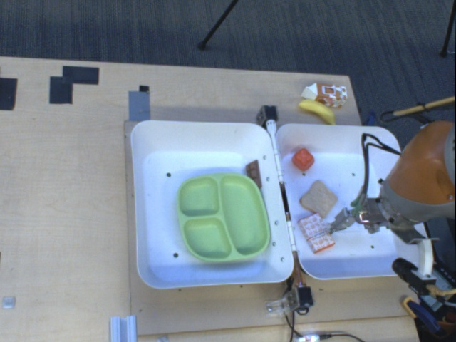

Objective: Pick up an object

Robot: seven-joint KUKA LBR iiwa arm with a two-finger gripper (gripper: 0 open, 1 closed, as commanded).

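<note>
Right bin [377, 262]: bread slice [319, 199] mid-floor, red-white packet [315, 234] touching its front corner, red block [303, 159] near back edge. Claw [342, 219] low beside packet, empty, released, likely lined up for it. Left bin [142, 191]: green divided plate [223, 216].

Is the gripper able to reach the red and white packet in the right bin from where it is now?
Probably yes. The gripper hangs just right of the red and white packet in the right bin, with nothing between them. The bread slice lies close above the packet and might get nudged.
</note>
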